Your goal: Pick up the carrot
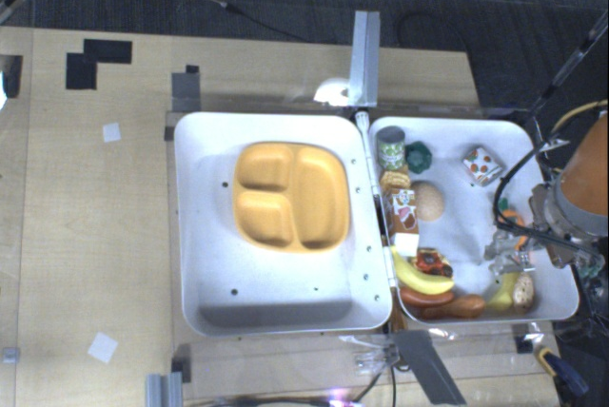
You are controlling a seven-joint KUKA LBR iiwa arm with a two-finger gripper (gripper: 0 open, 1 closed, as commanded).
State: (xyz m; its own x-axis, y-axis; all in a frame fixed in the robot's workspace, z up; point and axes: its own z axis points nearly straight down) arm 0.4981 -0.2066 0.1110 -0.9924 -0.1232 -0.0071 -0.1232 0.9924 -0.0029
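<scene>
My gripper (509,248) hangs over the right bin (447,131), toward its three o'clock side, with the carrot (509,218) just at its twelve. The banana (419,275) lies at the bin's seven o'clock, a sausage (442,304) at its six. In the left bin (205,234), a divided plate (290,196) sits near centre.
</scene>
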